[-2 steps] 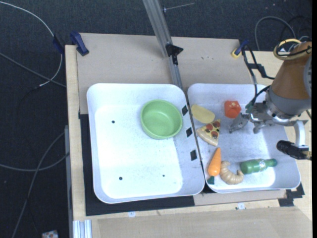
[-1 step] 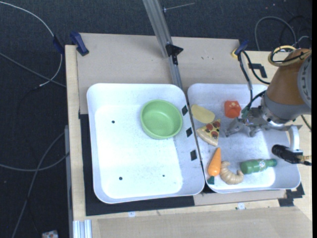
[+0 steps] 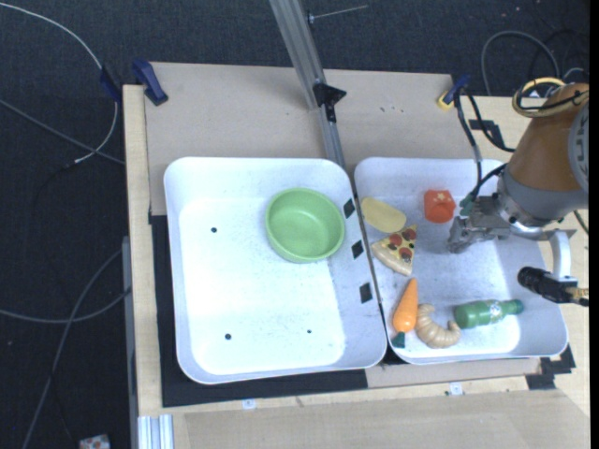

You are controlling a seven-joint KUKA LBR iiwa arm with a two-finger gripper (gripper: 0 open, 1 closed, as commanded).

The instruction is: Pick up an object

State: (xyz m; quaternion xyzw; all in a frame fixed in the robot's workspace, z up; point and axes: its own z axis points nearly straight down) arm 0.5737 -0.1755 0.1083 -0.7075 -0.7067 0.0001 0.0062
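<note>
red block [image 3: 438,205] – right bin [image 3: 487,349], just left of gripper [image 3: 460,239] | fingers: low over bin floor, state cannot be told (blurred) | pizza slice [image 3: 397,250], carrot [image 3: 405,308], green bottle [image 3: 487,313] lie left of and below the gripper | green bowl [image 3: 304,224] – left bin [image 3: 197,279]

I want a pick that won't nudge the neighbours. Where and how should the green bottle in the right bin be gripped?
Take the green bottle across its wide body, claw coming straight down. It lies on its side, long axis roughly left to right, so the fingers should close across its width. The croissant sits close at its left end, so stay mid-body.
</note>
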